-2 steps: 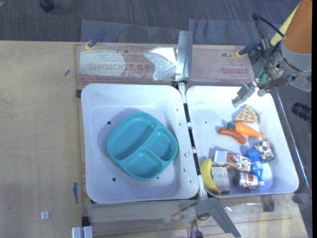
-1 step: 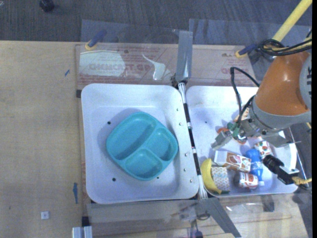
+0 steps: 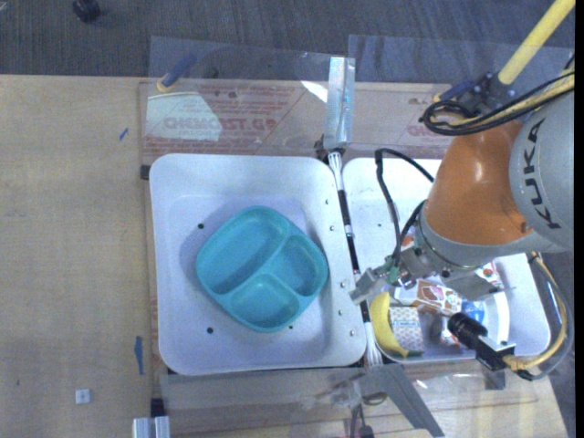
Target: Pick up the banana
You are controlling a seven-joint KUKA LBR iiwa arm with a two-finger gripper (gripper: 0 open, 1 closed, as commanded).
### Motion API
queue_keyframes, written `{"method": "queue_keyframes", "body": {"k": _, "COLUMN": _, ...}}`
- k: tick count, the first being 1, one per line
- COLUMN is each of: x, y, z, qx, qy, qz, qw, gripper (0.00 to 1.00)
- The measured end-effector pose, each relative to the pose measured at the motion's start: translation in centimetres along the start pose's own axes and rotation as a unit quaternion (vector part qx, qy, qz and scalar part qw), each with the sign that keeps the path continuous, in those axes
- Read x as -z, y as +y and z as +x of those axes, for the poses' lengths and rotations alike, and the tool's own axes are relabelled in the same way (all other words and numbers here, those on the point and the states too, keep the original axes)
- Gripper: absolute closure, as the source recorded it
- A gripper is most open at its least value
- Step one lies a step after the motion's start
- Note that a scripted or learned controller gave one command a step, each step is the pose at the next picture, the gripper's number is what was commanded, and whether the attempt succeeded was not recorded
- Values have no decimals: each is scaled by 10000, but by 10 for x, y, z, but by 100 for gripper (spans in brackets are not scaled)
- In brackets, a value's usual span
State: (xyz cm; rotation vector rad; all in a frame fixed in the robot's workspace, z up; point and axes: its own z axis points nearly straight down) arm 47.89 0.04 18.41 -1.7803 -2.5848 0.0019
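Observation:
The yellow banana (image 3: pixel 383 328) lies curved in the near left corner of the right bin (image 3: pixel 363 210), against its left wall. A printed packet (image 3: pixel 408 329) rests against the banana's right side. My gripper (image 3: pixel 391 284) hangs low over that corner, just above the banana's upper end, under the orange wrist band. The wrist hides how the gripper meets the banana.
A teal divided plate (image 3: pixel 263 267) sits in the middle of the left bin (image 3: pixel 173 199). Colourful packets (image 3: pixel 436 297) and a blue item (image 3: pixel 472 314) crowd the near part of the right bin beside the banana. Black cables (image 3: pixel 388 210) trail across its far part.

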Motion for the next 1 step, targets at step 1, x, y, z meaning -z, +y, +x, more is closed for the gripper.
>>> {"method": "queue_keyframes", "body": {"k": 1, "x": 0, "y": -19, "z": -51, "qx": 18, "qy": -10, "qz": -14, "qw": 10000, "gripper": 0}}
